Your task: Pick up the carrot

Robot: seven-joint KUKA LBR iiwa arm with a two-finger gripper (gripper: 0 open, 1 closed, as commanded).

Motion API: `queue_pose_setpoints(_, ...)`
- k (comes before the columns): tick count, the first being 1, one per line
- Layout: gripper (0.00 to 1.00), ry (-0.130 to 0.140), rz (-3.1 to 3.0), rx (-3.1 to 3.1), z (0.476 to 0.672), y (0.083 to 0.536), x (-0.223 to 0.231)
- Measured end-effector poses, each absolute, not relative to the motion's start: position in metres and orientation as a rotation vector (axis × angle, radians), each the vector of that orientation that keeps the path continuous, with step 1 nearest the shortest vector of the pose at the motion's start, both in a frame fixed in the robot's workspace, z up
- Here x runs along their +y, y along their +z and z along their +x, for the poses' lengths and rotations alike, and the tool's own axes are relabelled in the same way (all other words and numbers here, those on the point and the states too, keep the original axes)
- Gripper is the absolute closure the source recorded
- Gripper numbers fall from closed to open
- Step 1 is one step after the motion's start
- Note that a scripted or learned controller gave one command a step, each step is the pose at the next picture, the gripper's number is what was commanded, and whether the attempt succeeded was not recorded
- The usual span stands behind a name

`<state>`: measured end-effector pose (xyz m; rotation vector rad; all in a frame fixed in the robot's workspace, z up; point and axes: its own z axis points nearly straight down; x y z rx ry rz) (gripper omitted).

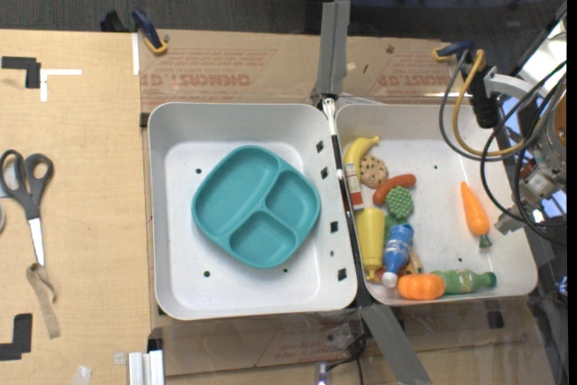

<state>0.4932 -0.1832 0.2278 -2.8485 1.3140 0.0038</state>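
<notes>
Bench, two shallow white bins side by side on brown cardboard.

Left bin [171, 221]: holds one teal divided plate [257, 206] with three compartments, lying flat near the bin's centre.

Right bin [433, 126]: holds the toy food.
- Carrot [475, 212]: orange, with a small green stub at its lower end. It lies flat on the bin floor toward the right side, pointing roughly up and down the view, apart from the other items and touched by nothing.
- Banana [357, 154]: yellow, near the upper left of the bin, by the divider.
- Cookie [372, 169]: tan with dark specks, just beside the banana.
- Sausage [394, 187]: red, tilted, right of the cookie.
- Green bumpy piece [399, 205]: just below the sausage; kind cannot be told.
- Yellow bottle [370, 239]: upright along the left wall.
- Blue bottle [396, 248]: beside the yellow bottle.
- Orange fruit [420, 287]: at the lower edge.
- Green bottle [464, 281]: lying on its side, touching the orange fruit's right.

Arm [545, 131]: at the view's right edge, with black and yellow cables looping over the bin's upper right corner. Its end sits right of the carrot, outside the bin wall. Whether the hand is released or clenched cannot be told; nothing is seen in its grasp.

Left of the bins, on the wooden bench top: scissors [27, 194] with black handles.
</notes>
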Motion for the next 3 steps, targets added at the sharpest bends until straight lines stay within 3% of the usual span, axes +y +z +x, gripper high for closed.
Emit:
queue_pose_setpoints(1, 0.0, 0.005, -2.849, 1.313, 0.493, 0.228, -0.183)
queue_pose_setpoints(2, 0.0, -0.034, -2.798, 1.397, 0.497, 0.098, -0.203)
queue_pose_setpoints(3, 0.0, -0.053, -2.816, 1.341, 0.492, 0.101, -0.207)
